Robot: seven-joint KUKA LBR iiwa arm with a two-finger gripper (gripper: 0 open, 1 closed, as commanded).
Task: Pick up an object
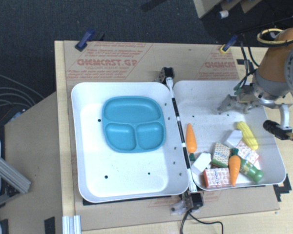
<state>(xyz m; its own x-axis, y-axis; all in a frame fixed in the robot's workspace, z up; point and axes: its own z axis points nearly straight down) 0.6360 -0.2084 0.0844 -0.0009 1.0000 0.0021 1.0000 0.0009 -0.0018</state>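
Bench [63,130]: pale wood board, with cardboard printed in red letters under two white bins set side by side.
Left bin [88,169]: holds one blue divided plate [134,123] with three compartments, lying flat toward the far half.
Right bin [205,96]: toys crowd its near right part; the far part is bare white.
Arm [276,67]: grey with an orange band, reaching in from the right above the right bin's far right corner.
Hand [237,105]: low over the far right of the right bin, nothing between its fingers; whether they are spread or closed, I cannot tell.
Toys: a corn cob [247,134] near the right wall; a carrot [190,138] beside the left wall; a second carrot [234,168] upright among small boxes; a red box [216,177] at the near edge; a green bottle [250,171] just right of it.
Room: dark carpet [63,13] beyond the bench, grey cables [12,101] at left.
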